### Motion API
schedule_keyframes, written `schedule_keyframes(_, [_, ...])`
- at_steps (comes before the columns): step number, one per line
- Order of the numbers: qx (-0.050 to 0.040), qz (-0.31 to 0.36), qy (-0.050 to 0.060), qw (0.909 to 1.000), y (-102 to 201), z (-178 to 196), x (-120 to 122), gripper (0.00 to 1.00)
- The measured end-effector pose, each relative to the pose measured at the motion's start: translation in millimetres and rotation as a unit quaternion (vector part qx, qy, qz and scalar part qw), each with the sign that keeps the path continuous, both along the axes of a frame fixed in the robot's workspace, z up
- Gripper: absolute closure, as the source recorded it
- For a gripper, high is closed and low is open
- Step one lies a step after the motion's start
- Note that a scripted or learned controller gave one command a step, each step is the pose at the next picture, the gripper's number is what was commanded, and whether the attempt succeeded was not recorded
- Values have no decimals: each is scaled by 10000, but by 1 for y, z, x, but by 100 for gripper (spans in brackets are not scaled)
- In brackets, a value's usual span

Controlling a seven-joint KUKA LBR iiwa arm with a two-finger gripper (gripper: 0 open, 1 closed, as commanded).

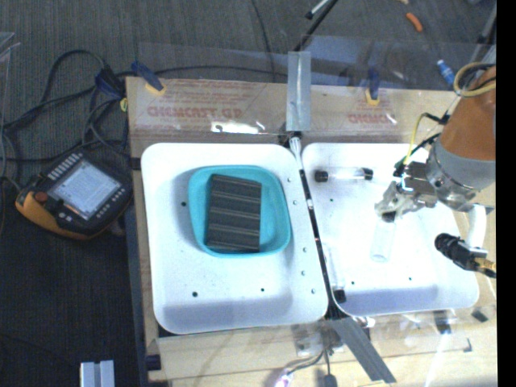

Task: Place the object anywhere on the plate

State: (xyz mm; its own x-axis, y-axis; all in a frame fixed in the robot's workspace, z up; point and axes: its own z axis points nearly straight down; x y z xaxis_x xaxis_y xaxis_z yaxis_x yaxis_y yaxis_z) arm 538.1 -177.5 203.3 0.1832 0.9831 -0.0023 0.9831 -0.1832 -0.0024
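My claw (393, 205) hung over the right white shallow bin (355, 285); whether it was open, I could not tell. The dark ribbed rectangular block (235, 212) already lay on the turquoise plastic plate (277, 224). It looked stiff and light, best taken across its short sides.

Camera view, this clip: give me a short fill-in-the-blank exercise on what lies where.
1. The dark ribbed rectangular block lies on the ____ plate.
2. That plate sits in the ____ white bin.
3. The gripper hangs over the ____ white bin.
4. The clear tube with black ends lies in the ____ bin.

Missing words: turquoise; left; right; right
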Motion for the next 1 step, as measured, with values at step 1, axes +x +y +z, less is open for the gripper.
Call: schedule_keyframes(1, [0, 0, -1, 10000, 0, 0, 0, 0])
